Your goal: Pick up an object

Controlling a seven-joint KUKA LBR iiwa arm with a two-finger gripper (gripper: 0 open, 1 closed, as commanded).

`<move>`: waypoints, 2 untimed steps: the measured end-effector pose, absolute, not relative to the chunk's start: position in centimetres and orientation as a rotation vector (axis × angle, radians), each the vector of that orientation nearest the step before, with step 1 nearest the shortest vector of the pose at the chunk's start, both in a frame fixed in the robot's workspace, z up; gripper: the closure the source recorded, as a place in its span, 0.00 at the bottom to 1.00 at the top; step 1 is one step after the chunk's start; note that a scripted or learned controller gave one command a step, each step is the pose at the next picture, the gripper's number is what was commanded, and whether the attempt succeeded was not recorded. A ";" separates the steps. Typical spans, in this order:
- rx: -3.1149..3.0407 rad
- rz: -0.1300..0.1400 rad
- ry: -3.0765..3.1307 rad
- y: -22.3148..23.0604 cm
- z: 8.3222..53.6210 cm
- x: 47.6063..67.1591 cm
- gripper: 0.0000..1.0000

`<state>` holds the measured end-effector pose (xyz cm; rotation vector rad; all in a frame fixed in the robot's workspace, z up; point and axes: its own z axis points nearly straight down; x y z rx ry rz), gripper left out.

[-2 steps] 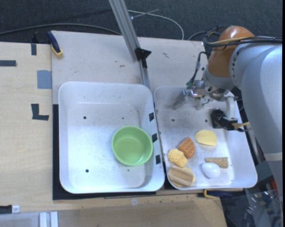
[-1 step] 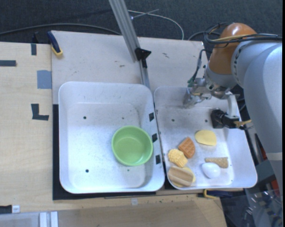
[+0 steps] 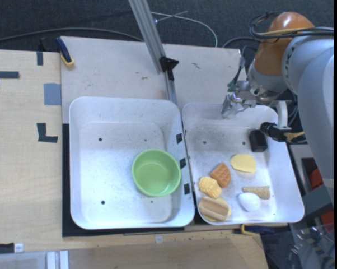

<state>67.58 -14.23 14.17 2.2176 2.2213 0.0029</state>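
L bin (image 3: 73, 150): green bowl (image 3: 155, 172) upright, in near-R part, close to the wall shared w/ R bin (image 3: 202, 122).

R bin holds the small food toys, all bunched in its near half. Going L to R: yellow corn (image 3: 209, 187), w/ a hot-dog bun (image 3: 214, 208) just in front of it at the near-L corner. An orange waffle (image 3: 221, 174) touches the corn's far-R side. A flat yellow chip (image 3: 243, 163) sits near the waffle but apart from it. A white egg (image 3: 249, 201) is by the near wall, and a tan wedge (image 3: 257, 192) touches the egg's far-R side.

Claw (image 3: 230, 108) is over the far edge of R bin, near its far wall. Can't tell if it's apart or together, too small and blurry. Nothing seen in it. All toys lie well apart from it, toward the near side. Waffle and chip are the closest, w/ bare bin floor between them and the claw. Bowl is off to its L, in the other bin.

Grey arm (image 3: 308, 66) w/ orange band comes in from the R.
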 end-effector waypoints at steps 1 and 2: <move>2.216 0.005 2.220 -14.2 20.6 67.8 1.00; 2.218 0.003 2.221 -14.2 24.0 67.9 1.00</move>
